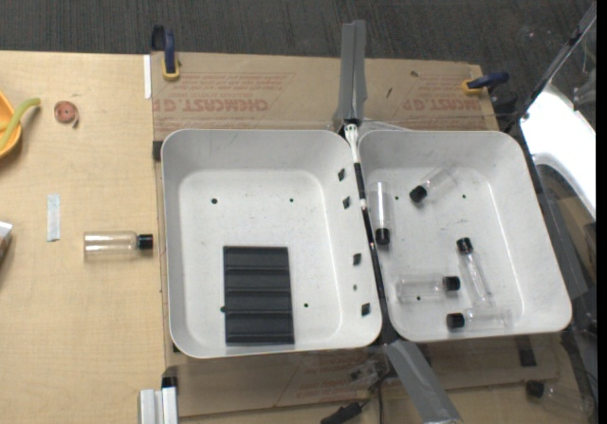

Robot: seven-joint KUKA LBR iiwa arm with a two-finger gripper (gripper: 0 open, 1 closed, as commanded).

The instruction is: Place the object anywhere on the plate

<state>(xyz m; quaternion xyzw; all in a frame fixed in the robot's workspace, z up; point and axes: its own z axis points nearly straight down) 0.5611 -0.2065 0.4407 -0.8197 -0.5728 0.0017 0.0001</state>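
A black ribbed plate (257, 296) lies flat in the left white bin (190, 175), near its front wall. Several clear vials with black caps lie in the right white bin (517, 175). One vial (380, 209) rests along that bin's left wall with its cap toward the front. Another vial (434, 182) lies tilted near the back. A third vial (471, 270) lies toward the front right, with more vials (425, 290) close to it by the front wall.
A clear bottle with a black cap (116, 243) lies on the wooden bench left of the bins. A yellow object (9, 123), a small brown disc (64, 111) and a white strip (53, 218) sit further left. Clamps (166, 47) hold the cardboard behind the bins.
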